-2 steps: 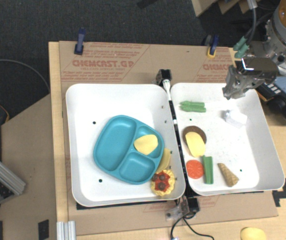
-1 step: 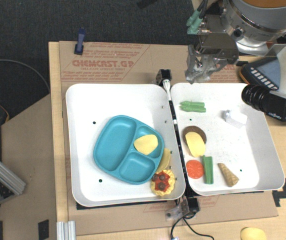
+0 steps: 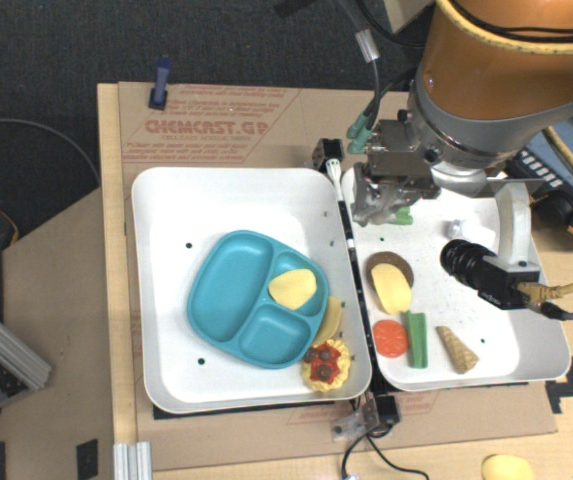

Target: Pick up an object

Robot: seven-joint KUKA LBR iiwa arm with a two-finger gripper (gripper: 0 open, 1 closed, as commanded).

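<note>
Two white bins on a brown board. Left bin (image 3: 166, 268): blue divided plate (image 3: 236, 303) bearing a pale yellow piece (image 3: 292, 288). Right bin (image 3: 536, 353): yellow-and-brown piece (image 3: 391, 283), red round (image 3: 390, 338), green stick (image 3: 417, 339), cone (image 3: 457, 348). The gripper (image 3: 381, 208) hangs over the right bin's far edge.

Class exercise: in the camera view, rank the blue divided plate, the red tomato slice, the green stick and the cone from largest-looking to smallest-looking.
1. Blue divided plate, by far the largest.
2. Green stick and cone: these look too alike in extent to rank.
3. Red tomato slice: appears slightly smaller, though it is close.
</note>
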